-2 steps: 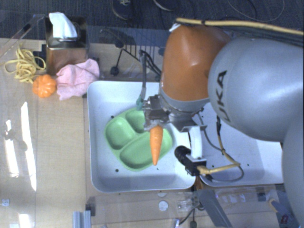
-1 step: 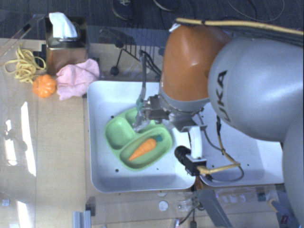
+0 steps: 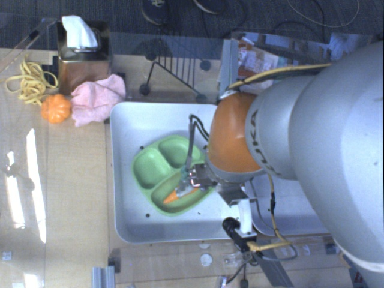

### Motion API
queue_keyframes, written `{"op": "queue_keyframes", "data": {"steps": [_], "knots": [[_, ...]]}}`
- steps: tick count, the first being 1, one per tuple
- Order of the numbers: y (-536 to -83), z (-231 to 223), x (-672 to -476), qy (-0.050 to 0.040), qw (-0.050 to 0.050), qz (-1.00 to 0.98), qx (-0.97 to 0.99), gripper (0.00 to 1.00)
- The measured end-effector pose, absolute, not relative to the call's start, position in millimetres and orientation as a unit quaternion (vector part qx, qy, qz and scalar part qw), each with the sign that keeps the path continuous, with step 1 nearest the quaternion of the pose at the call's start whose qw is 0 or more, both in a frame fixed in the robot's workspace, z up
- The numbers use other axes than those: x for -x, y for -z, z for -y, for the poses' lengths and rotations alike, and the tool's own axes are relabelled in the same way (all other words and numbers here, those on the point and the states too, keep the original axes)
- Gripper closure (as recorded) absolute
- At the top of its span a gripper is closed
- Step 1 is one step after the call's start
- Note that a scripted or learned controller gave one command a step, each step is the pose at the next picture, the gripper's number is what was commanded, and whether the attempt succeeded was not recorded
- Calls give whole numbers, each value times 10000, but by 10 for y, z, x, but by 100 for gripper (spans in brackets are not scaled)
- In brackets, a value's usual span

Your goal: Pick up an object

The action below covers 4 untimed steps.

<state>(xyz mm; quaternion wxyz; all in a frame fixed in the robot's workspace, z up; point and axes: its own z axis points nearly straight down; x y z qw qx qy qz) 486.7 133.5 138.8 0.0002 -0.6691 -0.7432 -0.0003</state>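
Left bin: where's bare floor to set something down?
Bare floor in the left bin: the strip left of the green tray, and the corner above it. Crowded at the tray's lower right, where the claw sits over the carrot.

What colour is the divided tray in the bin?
Light green, seen best in the camera view: the divided tray lies in the white bin.

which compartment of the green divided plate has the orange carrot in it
The long compartment along the green divided plate's near edge, where the orange carrot lies under the gripper; the two smaller compartments behind it hold nothing.

1 fixed camera looks down on bins (image 3: 123, 179).
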Motion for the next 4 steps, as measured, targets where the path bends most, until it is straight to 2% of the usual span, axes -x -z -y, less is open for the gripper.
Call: {"op": "queue_keyframes", "data": {"steps": [1, 2, 3, 4], "knots": [[-1488, -1340, -4881, 16, -4, 7434, 6688, 100], [-2808, -1887, -5018, 10, -7, 6860, 7276, 100], [-2807, -1886, -5017, 10, -7, 6860, 7276, 0], [-1833, -820, -4870, 1, -1, 6868, 7268, 0]]}}
